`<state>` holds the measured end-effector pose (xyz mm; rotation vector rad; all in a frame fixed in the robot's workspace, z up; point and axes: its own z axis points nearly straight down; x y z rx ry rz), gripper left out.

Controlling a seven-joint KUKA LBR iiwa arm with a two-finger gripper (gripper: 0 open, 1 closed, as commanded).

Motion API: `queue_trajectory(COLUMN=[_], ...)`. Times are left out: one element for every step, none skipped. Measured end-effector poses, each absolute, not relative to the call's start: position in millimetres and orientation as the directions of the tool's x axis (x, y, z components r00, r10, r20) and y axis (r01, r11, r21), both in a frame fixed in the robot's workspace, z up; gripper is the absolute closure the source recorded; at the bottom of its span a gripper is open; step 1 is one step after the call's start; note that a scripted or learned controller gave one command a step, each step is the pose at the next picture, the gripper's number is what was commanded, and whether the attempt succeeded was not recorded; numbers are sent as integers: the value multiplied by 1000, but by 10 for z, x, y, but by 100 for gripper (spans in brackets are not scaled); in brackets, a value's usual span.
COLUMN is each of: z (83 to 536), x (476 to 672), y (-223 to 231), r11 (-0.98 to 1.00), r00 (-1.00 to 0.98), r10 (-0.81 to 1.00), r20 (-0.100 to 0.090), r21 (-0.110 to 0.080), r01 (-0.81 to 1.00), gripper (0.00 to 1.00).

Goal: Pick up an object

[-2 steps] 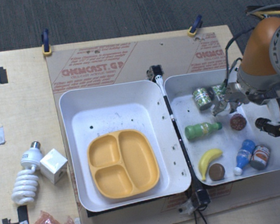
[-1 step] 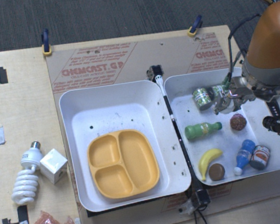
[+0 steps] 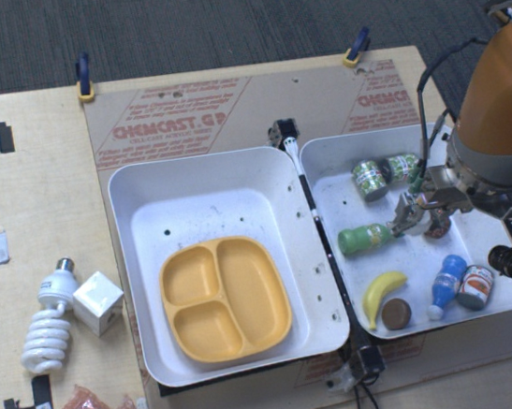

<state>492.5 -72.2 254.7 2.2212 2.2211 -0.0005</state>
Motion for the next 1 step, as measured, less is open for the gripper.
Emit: queue_trajectory(z=[2378], x=[4785], y=[-507], r11=[0], r00=[0], r10=[1000], r20=[-1], r21=[1], r01=[1000], gripper=[100])
